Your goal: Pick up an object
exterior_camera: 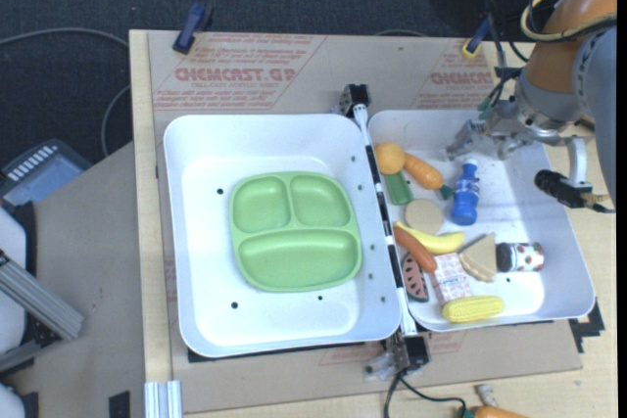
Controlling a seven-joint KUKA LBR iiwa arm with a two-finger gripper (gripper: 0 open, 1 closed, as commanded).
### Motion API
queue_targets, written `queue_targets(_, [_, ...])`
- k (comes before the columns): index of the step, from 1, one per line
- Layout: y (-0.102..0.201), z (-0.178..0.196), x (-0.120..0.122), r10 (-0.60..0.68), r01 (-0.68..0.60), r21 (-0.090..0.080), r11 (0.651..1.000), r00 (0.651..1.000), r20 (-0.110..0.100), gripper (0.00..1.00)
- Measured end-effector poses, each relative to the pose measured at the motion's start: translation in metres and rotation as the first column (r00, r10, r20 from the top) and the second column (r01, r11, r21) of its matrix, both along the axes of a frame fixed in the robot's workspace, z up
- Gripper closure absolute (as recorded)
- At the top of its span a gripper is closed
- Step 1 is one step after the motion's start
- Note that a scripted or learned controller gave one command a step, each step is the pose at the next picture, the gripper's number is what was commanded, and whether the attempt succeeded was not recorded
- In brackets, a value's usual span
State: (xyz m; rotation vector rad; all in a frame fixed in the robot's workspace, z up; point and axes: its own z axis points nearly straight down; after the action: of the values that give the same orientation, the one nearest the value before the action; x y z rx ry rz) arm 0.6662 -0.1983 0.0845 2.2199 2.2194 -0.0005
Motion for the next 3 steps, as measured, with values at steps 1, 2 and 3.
queue_targets(1, [0.031,0.000,-0.042,0.000,0.000,0.003,1.000,1.000,-0.002,0.00])
queue_targets(2, [0.053,0.000,-0.068,0.000,0.000,0.002,1.000,1.000,-0.002,0.00])
queue_targets(3, [0.064,0.000,-0.081,-0.001,0.001,0.001,1.000,1.000,-0.003,0.00])
